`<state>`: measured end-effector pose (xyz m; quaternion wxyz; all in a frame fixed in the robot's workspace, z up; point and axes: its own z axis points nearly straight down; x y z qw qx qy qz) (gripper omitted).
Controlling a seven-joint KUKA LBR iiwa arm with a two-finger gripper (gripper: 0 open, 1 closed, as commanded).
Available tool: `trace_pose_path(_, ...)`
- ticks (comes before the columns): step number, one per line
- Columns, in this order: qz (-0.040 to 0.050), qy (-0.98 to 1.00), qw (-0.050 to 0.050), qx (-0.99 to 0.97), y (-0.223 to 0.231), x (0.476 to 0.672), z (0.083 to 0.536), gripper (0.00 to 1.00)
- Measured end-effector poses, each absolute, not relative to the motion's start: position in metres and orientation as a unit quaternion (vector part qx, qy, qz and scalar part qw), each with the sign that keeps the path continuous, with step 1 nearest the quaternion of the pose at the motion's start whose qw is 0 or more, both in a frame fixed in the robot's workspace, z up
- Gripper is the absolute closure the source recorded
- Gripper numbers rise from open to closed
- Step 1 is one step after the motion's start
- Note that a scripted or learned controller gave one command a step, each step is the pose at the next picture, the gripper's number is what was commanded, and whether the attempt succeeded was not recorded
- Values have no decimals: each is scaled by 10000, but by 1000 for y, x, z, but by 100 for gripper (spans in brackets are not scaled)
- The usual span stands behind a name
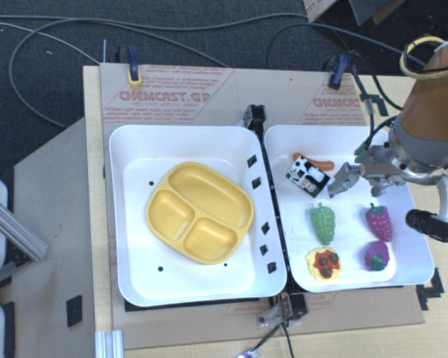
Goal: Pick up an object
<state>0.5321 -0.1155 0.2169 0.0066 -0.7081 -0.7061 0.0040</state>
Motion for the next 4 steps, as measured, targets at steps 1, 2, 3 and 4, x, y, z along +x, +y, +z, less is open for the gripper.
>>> trace_pose_path(1,1,-7072,12,-7070,-115,535,223,0)
trace_pose_path(2,10,-7068,26,-7074,-118,535,181,0)
trace_pose_path(3,18,-7068,37,-7074,-125,539,123,0)
trace_pose_path(4,11,-7070,30,-7072,-124,538,82,0)
